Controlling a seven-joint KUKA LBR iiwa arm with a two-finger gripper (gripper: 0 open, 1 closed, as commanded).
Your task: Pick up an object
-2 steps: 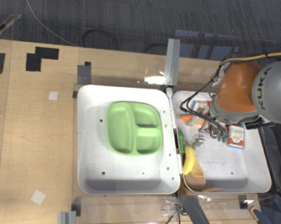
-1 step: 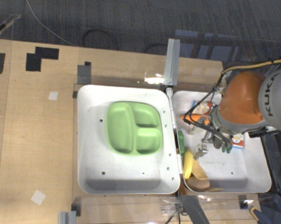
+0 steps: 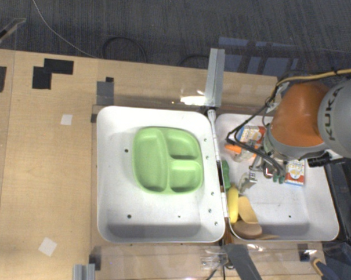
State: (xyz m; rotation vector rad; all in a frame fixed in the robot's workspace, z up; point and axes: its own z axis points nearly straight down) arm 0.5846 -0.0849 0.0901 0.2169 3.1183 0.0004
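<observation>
Here, left bin point(image 3: 111, 221) holds green tray point(image 3: 166, 159); right bin point(image 3: 311, 221) holds banana point(image 3: 233, 204).

I get even, bright overhead light; glare flares on the bench point(image 3: 192, 99) behind the bins and at the front edge, shadows stay soft, and detail looks slightly smeared throughout

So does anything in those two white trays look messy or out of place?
Nothing looks spilled or broken. The green divided plate lies flat in the left bin. In the right bin, the objects crowd the left wall: a yellow banana and a tan wooden piece are jammed into the near corner, which looks a bit untidy.
</observation>
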